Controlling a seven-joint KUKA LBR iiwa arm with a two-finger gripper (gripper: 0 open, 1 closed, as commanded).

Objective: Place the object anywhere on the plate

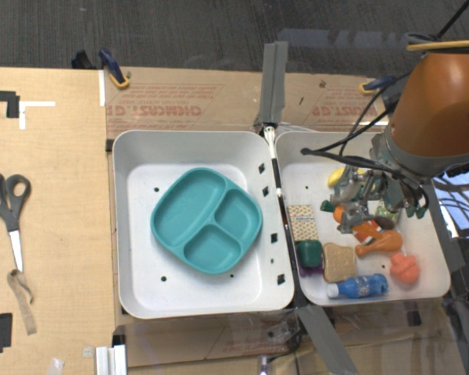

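Nothing lies on the teal plate (207,220) yet, well left of the hand (365,206). That hand hovers low among toys in the right bin (438,287); whether it grips anything, I cannot tell. Picking and carrying seem left.

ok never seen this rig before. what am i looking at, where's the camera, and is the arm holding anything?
One fixed camera looks down at a slant on a bench with two shallow white bins side by side. The grey and orange shape at the right is the robot arm, reaching in over the right bin; its gripper hangs low among the toys there. Whether it holds anything cannot be told, since the toys crowd around it.

The left bin holds a teal plate with three compartments, the goal for the object. The right bin holds toy food: a bread slice, a green piece, an orange drumstick, a pink piece and a blue bottle lying on its side. Scissors lie on the bench at the left.
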